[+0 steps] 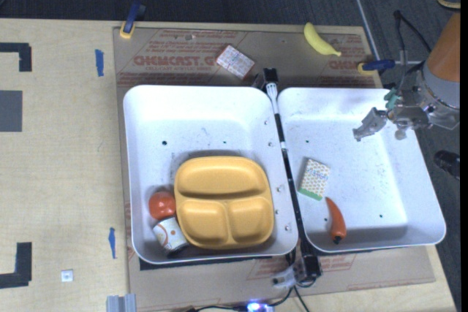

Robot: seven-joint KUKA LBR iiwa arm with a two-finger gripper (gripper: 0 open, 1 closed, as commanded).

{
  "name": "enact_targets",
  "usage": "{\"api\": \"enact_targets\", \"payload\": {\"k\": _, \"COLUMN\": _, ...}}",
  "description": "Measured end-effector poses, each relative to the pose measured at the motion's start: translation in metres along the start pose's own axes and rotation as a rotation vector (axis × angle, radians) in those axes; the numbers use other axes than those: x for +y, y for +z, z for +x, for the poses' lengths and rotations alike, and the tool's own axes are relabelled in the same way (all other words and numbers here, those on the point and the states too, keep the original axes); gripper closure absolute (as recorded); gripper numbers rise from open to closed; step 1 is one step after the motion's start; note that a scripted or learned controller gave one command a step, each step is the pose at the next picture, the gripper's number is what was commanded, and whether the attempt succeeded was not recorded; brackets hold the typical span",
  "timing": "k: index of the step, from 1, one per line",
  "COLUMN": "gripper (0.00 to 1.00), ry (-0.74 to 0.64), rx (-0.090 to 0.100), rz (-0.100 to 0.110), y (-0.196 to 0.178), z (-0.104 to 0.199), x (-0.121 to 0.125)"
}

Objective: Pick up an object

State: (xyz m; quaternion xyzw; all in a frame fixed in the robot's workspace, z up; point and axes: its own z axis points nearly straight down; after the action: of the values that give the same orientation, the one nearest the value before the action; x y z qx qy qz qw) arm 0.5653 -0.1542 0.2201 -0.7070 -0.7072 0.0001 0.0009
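arm [443, 62] reached in from right, wrist low over right bin [409, 230] far corner | pincer [380, 120] spread, nothing between fingers | carrot [335, 220], sponge [315, 179] well apart

Glossy yellow plastic tray [223, 199]; smooth white bins [146, 113]; matt pale wood bench [58, 157]; brown cardboard [175, 58] beneath.

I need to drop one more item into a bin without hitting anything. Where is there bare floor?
Left bin: bare along the far half, beyond the yellow tray; its near half is crowded by tray, red ball and toy. Right bin: bare right of the sponge and carrot, though the tool hovers over its far part.
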Motion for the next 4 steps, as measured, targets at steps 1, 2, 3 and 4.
{"api": "enact_targets", "payload": {"k": 1, "gripper": 0.00, "ry": 0.000, "rx": 0.000, "rz": -0.004, "y": 0.124, "z": 0.045, "x": -0.028}}
{"api": "enact_targets", "payload": {"k": 2, "gripper": 0.00, "ry": 0.001, "rx": -0.003, "rz": -0.017, "y": 0.131, "z": 0.042, "x": -0.081}}
{"api": "enact_targets", "payload": {"k": 3, "gripper": 1.00, "ry": -0.001, "rx": 0.000, "rz": -0.022, "y": 0.119, "z": 0.043, "x": -0.079}}
{"api": "enact_targets", "payload": {"k": 4, "gripper": 1.00, "ry": 0.000, "rx": -0.001, "rz": -0.003, "y": 0.068, "z": 0.058, "x": -0.085}}
